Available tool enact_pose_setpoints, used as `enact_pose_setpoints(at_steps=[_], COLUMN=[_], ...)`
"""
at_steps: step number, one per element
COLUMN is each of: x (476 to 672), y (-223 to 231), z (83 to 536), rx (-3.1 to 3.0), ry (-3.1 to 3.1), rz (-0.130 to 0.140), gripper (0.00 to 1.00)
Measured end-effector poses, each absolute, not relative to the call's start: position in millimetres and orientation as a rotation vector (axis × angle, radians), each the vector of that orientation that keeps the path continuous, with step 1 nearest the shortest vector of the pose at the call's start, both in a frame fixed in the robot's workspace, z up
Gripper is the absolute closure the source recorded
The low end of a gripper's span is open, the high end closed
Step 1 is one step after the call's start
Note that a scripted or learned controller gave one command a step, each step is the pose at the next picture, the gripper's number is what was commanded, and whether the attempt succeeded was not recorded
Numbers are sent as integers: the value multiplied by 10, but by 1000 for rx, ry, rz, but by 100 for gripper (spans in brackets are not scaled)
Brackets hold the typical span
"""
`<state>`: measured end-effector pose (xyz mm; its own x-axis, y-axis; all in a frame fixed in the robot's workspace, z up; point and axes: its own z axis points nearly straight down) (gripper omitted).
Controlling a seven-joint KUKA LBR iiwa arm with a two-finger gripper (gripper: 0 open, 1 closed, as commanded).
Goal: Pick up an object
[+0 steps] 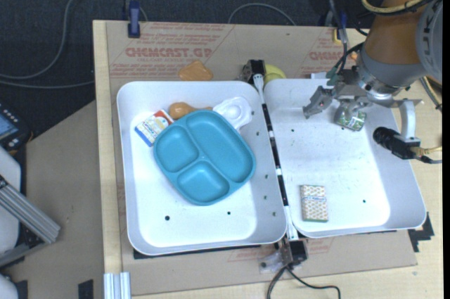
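My gripper [332,111] hangs over the far part of the right bin [365,220], open, with one finger splayed left and the other toward the right. A small green object [354,123] lies on the bin floor at the right fingertip, not clearly between the fingers. A tan patterned packet [313,202] lies flat near the right bin's front left corner, well apart from the gripper.
The left bin [140,206] holds a blue divided plate [204,157], a white cup [233,110], an orange lump [181,110] and a small blue-and-white box [152,127]. On the bench behind the bins sit an orange piece [195,70] and a yellow-green ball [274,72].
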<state>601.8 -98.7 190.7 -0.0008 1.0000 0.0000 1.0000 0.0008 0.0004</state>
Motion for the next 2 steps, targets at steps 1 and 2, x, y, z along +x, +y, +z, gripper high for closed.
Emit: enact_pose_setpoints(at_steps=[1, 2], x=[6571, 6620], y=[-1797, -1623], z=[1284, 842], rx=[2216, 2221], ry=[2213, 2223], rz=[6, -1], gripper=[0, 0])
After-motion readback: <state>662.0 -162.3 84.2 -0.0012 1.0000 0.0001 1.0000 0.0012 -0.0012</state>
